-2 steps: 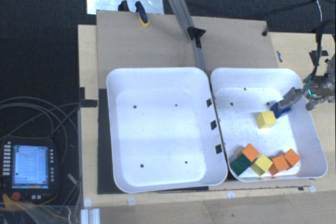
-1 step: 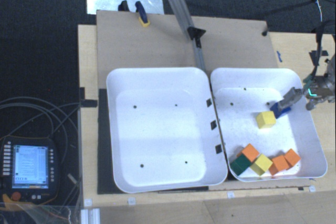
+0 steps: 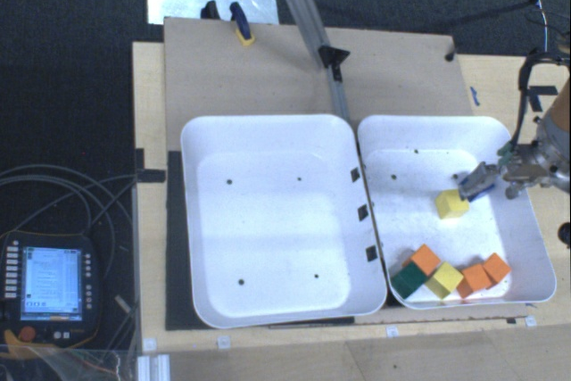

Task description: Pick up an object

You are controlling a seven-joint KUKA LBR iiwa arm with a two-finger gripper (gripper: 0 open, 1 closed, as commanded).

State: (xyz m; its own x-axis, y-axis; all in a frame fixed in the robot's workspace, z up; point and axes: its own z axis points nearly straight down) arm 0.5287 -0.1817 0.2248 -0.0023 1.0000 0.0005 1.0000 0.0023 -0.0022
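Observation:
A yellow cube (image 3: pixel 452 204) lies alone near the middle of the right bin (image 3: pixel 419 128). My gripper (image 3: pixel 475 184) reaches in from the right, with its tip just above and to the right of that cube, close to it or touching its upper corner. Along the bin's front edge sits a cluster of cubes: an orange one (image 3: pixel 426 260), a dark green one (image 3: pixel 409 281), a yellow one (image 3: pixel 443 280) and two more orange ones (image 3: pixel 474 278) (image 3: pixel 496 267). Nothing is lifted off the bin floor.
The left bin (image 3: pixel 268 219) stands beside the right one, joined by black clips along the shared wall. A grey pole (image 3: pixel 303 0) slants across the back of the bench. A teach pendant (image 3: pixel 49 285) with cables lies on the floor at left.

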